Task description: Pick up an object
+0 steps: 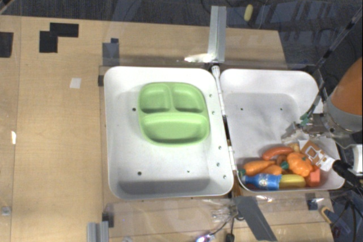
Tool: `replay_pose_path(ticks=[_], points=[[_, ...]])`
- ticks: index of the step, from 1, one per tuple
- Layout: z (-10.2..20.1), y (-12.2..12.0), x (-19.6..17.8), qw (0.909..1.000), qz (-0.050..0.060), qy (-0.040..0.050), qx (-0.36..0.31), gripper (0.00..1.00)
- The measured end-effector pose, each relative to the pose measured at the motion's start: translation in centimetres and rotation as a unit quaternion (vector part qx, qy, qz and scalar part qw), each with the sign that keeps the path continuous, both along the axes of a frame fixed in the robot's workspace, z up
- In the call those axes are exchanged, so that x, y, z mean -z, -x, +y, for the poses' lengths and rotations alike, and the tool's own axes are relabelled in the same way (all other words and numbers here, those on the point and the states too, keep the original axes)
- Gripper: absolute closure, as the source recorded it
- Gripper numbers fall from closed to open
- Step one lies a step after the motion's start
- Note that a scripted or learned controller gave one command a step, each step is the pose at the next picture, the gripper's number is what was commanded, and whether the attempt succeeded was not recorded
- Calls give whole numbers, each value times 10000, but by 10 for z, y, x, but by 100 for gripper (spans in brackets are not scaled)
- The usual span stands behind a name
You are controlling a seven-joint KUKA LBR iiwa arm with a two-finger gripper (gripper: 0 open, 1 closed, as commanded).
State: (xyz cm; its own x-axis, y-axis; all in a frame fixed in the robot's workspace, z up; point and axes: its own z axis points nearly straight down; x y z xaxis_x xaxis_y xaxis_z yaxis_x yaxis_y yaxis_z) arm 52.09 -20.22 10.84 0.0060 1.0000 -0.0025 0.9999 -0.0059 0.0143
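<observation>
A heap of small toys lies in the front right corner of the right bin (266, 105): an orange carrot-like piece (258, 166), a red-orange piece (276, 152), a round orange piece (299, 164), a blue piece (264, 181) and a yellow piece (292, 180). My gripper (296, 132) hangs at the bin's right side, just above and behind the heap, its metal tips pointing left. No toy shows between the tips. A tan tag-like piece (313, 152) lies under the wrist.
A green divided plate (172, 111) lies in the left bin (122, 173). A metal post (217, 31) stands behind the wall between the bins. The arm's orange band (349, 90) fills the right edge. Cables run along the bench front.
</observation>
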Motion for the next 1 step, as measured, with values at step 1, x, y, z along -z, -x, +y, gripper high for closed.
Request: replay_pose_path(ticks=[1], points=[[47, -61, 18, 9923, 3, 12, -1236, 0]])
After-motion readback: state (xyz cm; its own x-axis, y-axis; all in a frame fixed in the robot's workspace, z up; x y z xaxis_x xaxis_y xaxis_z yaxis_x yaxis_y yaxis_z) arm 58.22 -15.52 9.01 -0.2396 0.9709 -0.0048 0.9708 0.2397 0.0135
